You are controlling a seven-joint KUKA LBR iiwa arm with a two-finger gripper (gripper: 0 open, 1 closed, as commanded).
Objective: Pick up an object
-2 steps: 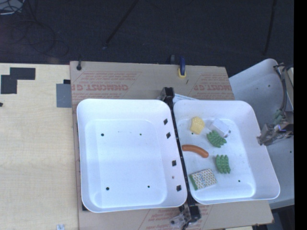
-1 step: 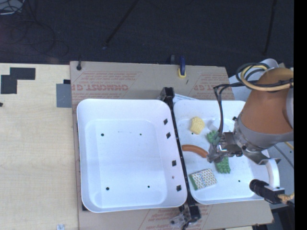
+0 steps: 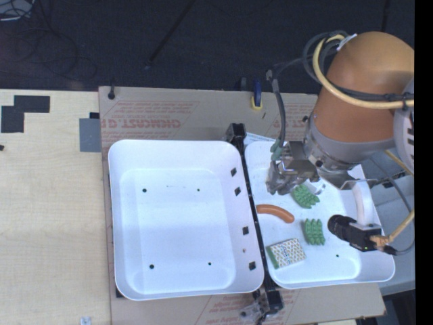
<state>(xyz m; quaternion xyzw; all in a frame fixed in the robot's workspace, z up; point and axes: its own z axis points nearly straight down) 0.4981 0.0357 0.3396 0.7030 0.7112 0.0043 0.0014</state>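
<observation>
On the left lies the pale wooden counter [image 3: 47, 202], with a few dark flat patches [image 3: 27, 110] near its far edge. A brown cardboard sheet [image 3: 169, 110] with reversed red print sits under two white bins. The left bin [image 3: 176, 222] shows us its bare floor, dotted with small dark holes. A black strip of clips [image 3: 245, 202] runs down the seam where the two bins touch. In the right bin [image 3: 338, 266] we see an orange sausage [image 3: 274, 212] lying flat near the seam. A small packet [image 3: 286, 252] with a green dotted face lies nearer the front rim. The end effector [image 3: 281, 180] hangs over the back left part of this bin, just behind the sausage in our view. We cannot tell whether it is open or closed, because its metal parts blur together against the white floor. We see nothing held in it, and we cannot tell whether it touches the bin floor. Two green studded blocks lie to its right: one [image 3: 305, 196] just beside it, the other [image 3: 313, 231] closer to the front. The arm [image 3: 362, 80], with its big orange dome, covers the bin's back right corner.
</observation>
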